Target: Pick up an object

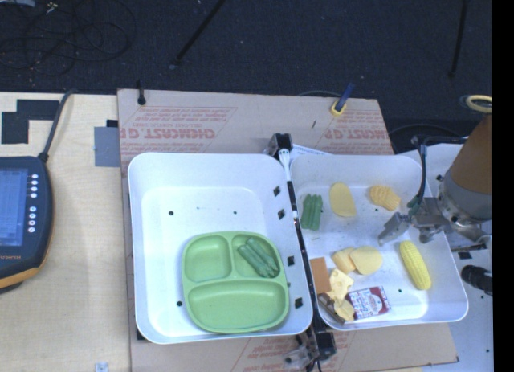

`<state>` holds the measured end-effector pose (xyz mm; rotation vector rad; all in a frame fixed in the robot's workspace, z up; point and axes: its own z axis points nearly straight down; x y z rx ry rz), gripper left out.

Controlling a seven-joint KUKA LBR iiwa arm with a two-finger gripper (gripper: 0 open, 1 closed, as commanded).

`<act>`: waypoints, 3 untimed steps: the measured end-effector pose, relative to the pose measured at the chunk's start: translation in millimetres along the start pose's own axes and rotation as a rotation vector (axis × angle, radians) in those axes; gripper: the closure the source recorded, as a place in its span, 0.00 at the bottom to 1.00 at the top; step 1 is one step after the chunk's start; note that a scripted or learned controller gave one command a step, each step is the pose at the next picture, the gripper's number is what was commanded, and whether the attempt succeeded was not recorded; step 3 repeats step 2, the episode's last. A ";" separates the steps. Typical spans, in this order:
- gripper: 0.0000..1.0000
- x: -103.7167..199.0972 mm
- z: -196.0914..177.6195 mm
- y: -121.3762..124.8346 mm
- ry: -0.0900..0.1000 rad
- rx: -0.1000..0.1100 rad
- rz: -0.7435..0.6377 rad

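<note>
The right bin (450,302) holds several toy foods. A yellow corn cob (415,264) lies near its right side, and two pale yellow pieces (358,260) sit at its middle. Further back are a yellow piece (343,199), a ridged orange-yellow piece (384,196) and a green vegetable (311,210). A red and white packet (370,301) and yellow wedges (340,285) lie at the front. My gripper (406,236) hangs low over the right bin, just above the back end of the corn cob. It is open, with nothing between its fingers.
The left bin (161,194) holds a green divided plate (233,298) with green beans (259,256) in one compartment. A brown block (318,270) lies by the wall between the bins. A teach pendant (20,218) rests on the bench at far left.
</note>
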<state>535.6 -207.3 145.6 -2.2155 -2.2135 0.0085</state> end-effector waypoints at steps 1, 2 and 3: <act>0.00 -4.5 44.8 -24.6 0.000 -0.003 -0.001; 1.00 -6.5 31.8 -23.1 -0.001 -0.008 0.003; 1.00 -6.5 31.8 -23.1 -0.001 -0.008 0.003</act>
